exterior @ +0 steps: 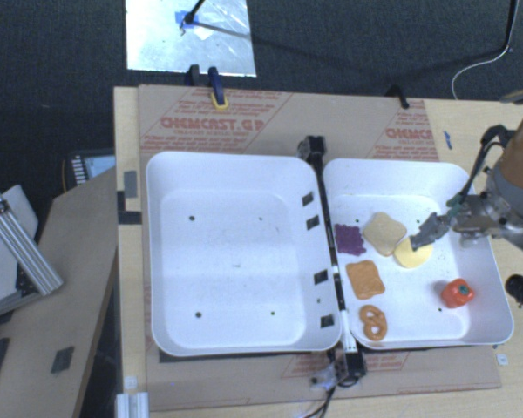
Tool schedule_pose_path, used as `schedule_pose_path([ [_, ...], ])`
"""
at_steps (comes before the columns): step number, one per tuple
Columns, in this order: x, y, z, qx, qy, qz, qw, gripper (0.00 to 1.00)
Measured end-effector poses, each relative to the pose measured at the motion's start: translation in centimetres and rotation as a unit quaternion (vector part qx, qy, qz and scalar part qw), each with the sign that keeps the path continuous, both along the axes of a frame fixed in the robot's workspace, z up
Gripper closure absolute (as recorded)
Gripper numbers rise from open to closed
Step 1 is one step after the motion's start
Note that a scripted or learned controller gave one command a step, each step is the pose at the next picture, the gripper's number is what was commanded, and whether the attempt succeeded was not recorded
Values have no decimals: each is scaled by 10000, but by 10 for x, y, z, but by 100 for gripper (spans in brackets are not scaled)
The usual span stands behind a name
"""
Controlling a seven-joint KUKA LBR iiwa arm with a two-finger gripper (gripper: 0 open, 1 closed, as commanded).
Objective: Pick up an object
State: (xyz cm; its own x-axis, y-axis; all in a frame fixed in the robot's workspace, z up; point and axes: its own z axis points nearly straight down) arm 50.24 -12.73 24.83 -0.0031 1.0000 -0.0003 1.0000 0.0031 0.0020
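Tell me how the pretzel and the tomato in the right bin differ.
The pretzel is tan, flat and looped with holes; the tomato is red-orange, rounded and solid with a green top. The pretzel lies by the divider near the bin's front edge; the tomato sits towards the bin's right side. Both lie in the right bin, apart from the gripper.

Yellow disc [410,254], flat, right bin [484,320]

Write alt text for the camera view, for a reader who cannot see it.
A grey robot arm reaches in from the right, its gripper low over a yellow piece in the right white bin. That bin also holds a tan slice, purple grapes, an orange square, a pretzel and a red-orange fruit.
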Motion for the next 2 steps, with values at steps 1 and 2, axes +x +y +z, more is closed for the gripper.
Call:
schedule_pose_path([
  [1,-13,48,-28,14,16,27,10000,0],
  [2,-11,45,-15,-1,-16,2,10000,100],
])
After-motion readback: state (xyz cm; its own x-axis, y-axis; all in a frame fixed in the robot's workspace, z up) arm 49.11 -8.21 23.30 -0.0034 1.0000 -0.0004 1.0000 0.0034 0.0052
